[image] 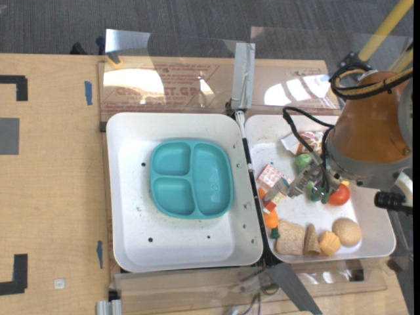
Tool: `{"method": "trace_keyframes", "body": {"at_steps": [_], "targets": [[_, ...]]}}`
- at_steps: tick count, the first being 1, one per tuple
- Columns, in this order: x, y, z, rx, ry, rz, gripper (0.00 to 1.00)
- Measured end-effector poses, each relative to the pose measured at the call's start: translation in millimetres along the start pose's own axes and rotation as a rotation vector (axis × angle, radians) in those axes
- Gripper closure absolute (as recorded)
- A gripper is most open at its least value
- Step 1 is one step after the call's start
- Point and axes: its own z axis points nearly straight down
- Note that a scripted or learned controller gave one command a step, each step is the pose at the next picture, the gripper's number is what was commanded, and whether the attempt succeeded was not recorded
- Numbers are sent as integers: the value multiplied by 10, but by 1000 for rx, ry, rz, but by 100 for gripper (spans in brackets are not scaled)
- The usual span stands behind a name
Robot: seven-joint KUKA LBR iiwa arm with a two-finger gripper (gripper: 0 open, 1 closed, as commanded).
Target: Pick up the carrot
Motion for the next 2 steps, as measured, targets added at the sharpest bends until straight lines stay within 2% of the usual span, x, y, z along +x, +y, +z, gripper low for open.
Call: {"method": "trace_keyframes", "body": {"at_steps": [1,2], "targets": [[165,38,114,15,43,-20,0],[353,305,25,-1,16,101,0]]}}
